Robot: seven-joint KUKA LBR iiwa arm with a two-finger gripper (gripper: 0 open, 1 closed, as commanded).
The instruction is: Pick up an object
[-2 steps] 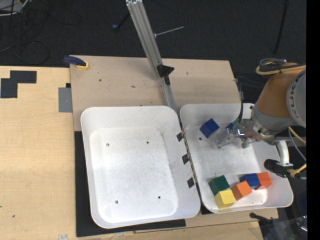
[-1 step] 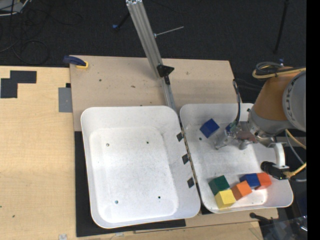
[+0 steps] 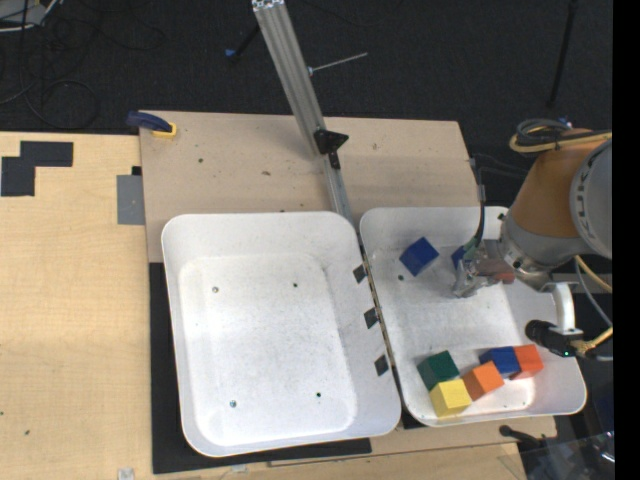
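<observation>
My end effector (image 3: 467,280) hangs low in the right bin (image 3: 440,230); I cannot tell its grip state. A blue cube (image 3: 419,256) lies just to its left on the bin floor.

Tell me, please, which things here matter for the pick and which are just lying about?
Job: tool; blue block; green block; yellow block; orange block; right bin.
Lying about: left bin; metal rail; clamp.

Even overhead light is falling on the bench; the two white bins (image 3: 270,328) are glaring bright, nearly washing out. The upper frame is sinking into darkness. Shadows are staying soft, and everything is looking slightly grainy.
</observation>
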